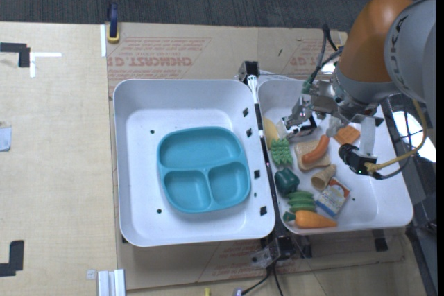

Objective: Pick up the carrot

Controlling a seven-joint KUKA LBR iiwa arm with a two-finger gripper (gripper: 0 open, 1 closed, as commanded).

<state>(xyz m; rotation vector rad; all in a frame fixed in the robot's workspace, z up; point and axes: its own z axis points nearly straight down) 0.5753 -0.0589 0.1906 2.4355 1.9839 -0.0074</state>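
Note:
The carrot (316,220) is orange and lies flat near the front wall of the right bin (388,215), just below some green pods (300,201). My gripper (302,120) hangs over the back left part of that bin, well behind the carrot and apart from it. It sits above a yellow piece (270,128) and beside a slice of bread (303,149). Nothing shows as held in it.
Around the carrot lie an orange sausage (316,149), a green pepper (286,181), a ridged green piece (280,152), a tan cone (322,177), a small packet (332,198) and an orange chunk (347,134). A teal divided plate (205,168) sits in the left bin (132,149).

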